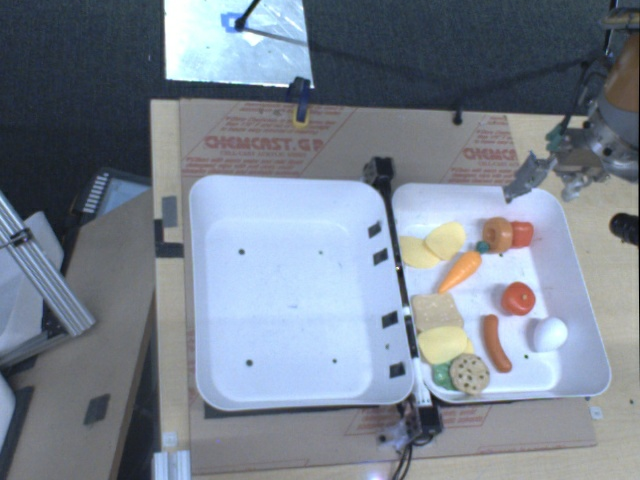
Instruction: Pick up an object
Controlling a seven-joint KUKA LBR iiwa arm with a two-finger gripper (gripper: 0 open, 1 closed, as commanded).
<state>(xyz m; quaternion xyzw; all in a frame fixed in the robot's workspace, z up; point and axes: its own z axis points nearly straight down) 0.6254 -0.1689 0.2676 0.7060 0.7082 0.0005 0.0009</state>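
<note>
The right bin holds several toy foods. Two yellow chips lie near a carrot and an orange and red piece. A red tomato, a white egg and a sausage sit to the right. A tan cracker, a yellow piece, a round cookie and a small green bit line the bin's left side. My gripper hovers over the bin's far right corner, open, with nothing between its fingers.
The left bin lies beside the right one, joined by a black hinge strip. A shiny sheet lies beyond the bench's far edge. A metal rail and a dark device stand at the left.
</note>
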